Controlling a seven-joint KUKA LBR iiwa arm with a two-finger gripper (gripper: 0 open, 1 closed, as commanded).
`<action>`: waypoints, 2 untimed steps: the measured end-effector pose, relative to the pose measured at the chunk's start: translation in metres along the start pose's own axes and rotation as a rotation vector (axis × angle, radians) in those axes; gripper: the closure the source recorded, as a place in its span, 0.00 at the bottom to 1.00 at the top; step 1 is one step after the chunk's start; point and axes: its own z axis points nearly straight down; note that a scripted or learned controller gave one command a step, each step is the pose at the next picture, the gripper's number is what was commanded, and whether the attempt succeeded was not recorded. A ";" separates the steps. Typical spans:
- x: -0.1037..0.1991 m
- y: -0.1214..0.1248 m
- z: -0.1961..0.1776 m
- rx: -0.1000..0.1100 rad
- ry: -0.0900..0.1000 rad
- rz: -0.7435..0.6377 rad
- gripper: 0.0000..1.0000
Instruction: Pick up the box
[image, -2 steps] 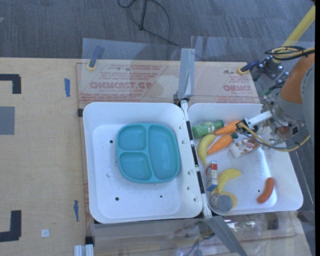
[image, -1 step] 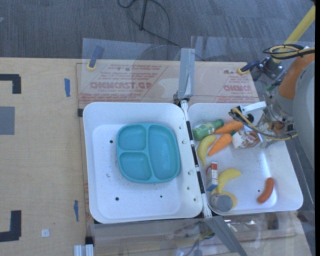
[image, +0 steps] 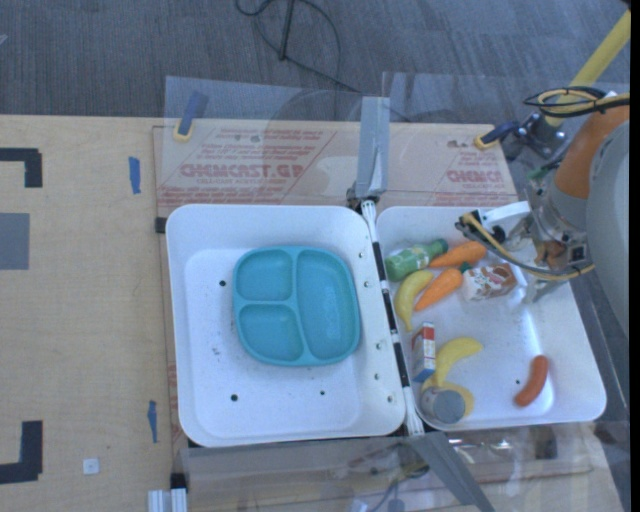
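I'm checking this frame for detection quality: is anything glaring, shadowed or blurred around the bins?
Camera view: lighting is even and soft, with only faint shadows beneath the teal divided plate; the clear sheet behind the bins shows pale reflections; the right bin is bright white but its items stay readable; the small box near the gripper looks slightly soft, its print unreadable.
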 end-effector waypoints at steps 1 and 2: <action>-0.001 0.000 -0.009 0.000 -0.007 -0.004 1.00; 0.000 -0.001 -0.009 0.000 -0.007 -0.005 0.00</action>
